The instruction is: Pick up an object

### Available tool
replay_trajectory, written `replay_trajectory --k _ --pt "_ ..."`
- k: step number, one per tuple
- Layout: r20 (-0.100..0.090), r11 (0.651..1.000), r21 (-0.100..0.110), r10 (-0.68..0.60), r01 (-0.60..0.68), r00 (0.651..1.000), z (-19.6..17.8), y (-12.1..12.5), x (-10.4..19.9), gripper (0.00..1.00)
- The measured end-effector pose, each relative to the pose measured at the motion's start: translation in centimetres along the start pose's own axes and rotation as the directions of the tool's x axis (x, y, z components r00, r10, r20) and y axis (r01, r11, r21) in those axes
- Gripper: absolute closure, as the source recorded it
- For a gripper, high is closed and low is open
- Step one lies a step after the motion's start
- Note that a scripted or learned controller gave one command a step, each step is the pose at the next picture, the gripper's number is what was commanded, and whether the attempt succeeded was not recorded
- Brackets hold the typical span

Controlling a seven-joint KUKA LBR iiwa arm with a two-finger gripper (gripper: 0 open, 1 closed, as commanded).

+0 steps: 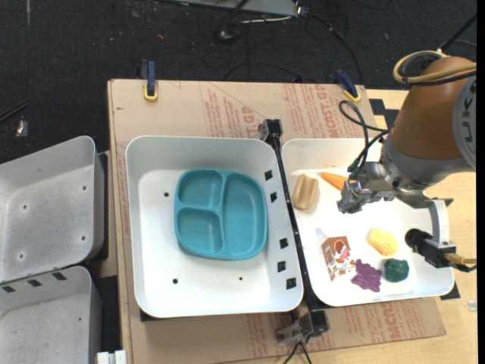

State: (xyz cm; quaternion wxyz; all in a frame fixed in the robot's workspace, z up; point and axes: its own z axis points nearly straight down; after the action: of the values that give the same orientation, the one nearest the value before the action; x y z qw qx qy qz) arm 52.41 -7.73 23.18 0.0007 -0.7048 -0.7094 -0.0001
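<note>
Toys crowd the right bin (424,287) near the gripper (355,201).
Carrot (332,179) lies just behind the gripper, bread piece (305,192) to its left by the dividing wall; corn (382,241), carton (336,256), purple grapes (367,276) and green lump (395,269) cluster along the front edge. Bare floor shows mid-bin. Finger state: cannot tell. Teal divided plate (221,214) sits centred in the left bin (151,279).

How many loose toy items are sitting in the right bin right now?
6: bread and carrot at the far end, corn mid-bin, carton, grapes and broccoli nearest. The arm may hide more.
</note>
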Motion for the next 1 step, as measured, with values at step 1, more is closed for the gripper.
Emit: replay_trajectory --k 1 --pt "0.0 1.0 0.001 -0.001 0.001 1.0 0.91 -0.13 5.44 1.0"
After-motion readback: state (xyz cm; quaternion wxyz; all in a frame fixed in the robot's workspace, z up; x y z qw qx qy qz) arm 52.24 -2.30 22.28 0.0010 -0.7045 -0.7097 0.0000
